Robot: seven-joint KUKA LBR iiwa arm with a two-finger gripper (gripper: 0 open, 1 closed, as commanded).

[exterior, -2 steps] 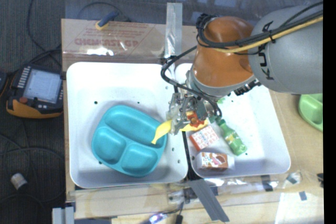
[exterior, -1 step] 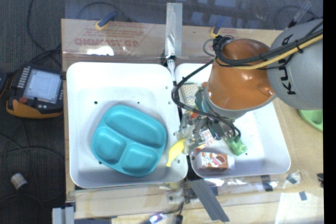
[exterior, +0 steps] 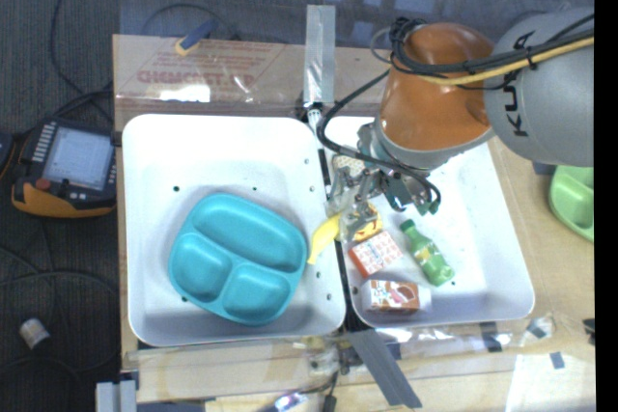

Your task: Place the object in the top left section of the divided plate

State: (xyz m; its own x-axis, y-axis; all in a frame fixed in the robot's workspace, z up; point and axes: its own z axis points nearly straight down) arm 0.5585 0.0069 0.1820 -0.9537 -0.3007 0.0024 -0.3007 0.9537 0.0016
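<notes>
1. Metal and dark cabling make up the gripper (exterior: 355, 198), which is seen low over the left edge of the right bin (exterior: 502, 236), just above the divider between the two bins. Whether its fingers are spread or closed cannot be told, as the wrist blocks them.
2. A yellow banana (exterior: 323, 238), curved and smooth like a plastic toy, is seen just below the gripper, lying across the rims where the bins meet. It is judged to be the object meant; whether it is actually gripped cannot be told.
3. Close by in the right bin are found a red and white checked box (exterior: 375, 255), a small red carton (exterior: 394, 296) and a green bottle (exterior: 428, 255), glossy and rounded.
4. The divided plate (exterior: 238, 256) is set in the left bin (exterior: 174, 159): teal, smooth, oval, with three moulded hollows. Its top left section is judged to be the far one, towards the bin's upper wall.
5. A weak pinch on the slick, curved banana could let it slip onto the divider or into the wrong bin.
6. The banana could also be caught on the raised rims if carried across too low.
7. A release made too early could leave it in a nearer section of the plate.
</notes>
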